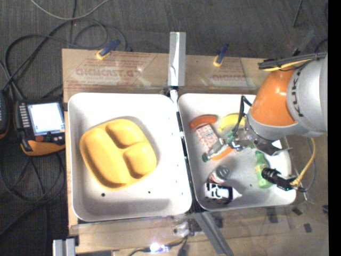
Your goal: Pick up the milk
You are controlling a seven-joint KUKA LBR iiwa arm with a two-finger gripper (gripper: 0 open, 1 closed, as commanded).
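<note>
Orange-banded and grey, the arm (290, 103) leans over the right bin (287, 199), its gripper (238, 139) low among crowded things (whether it is apart or together, I cannot tell). What I take for the milk (219, 192), a small black-and-white carton, lies at the bin's front edge, well apart from the gripper and beside a dark round can (221, 173). Clutter is the risk: an orange-lidded jar (205, 129), a carrot (221, 153) and a yellow fruit (230, 121) sit nearer, so the grasp could catch the wrong item. A glossy yellow moulded tray (118, 152) with three hollows rests in the left bin (85, 103).
</note>
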